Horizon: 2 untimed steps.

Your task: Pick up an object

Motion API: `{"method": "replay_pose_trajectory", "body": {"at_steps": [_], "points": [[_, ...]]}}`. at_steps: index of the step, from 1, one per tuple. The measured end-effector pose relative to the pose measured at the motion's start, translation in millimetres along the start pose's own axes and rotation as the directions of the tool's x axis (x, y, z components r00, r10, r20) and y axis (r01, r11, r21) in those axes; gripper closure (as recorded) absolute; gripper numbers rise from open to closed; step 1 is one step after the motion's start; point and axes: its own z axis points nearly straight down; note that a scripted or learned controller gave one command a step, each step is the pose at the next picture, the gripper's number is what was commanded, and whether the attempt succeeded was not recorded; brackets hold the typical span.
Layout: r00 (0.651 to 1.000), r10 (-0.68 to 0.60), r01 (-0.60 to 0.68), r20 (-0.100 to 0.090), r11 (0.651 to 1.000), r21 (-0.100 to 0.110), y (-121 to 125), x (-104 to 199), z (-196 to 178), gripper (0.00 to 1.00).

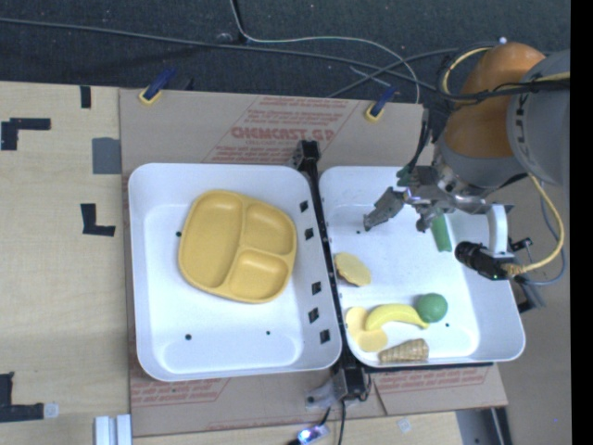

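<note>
The jaws [394,209] hang spread and empty over the right bin's [463,355] far half, while the banana [394,316] lies nearer the camera by its front wall, long axis running left-right.

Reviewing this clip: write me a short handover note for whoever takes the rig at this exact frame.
Claw: over the upper part of the right white bin, nothing between its fingers.
Right bin's lower part: yellow plastic banana, green round ball, tan ridged cone, pale yellow chip-like piece.
Left white bin: yellow divided plastic plate.
Done: nothing lifted.
Left: grasp and raise one object.
</note>
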Motion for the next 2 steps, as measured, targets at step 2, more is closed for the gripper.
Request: {"method": "replay_pose_trajectory", "body": {"at_steps": [2], "points": [[1.0,-0.002,0.002,0.002,1.0,-0.007,-1,1,57,0.0]]}}
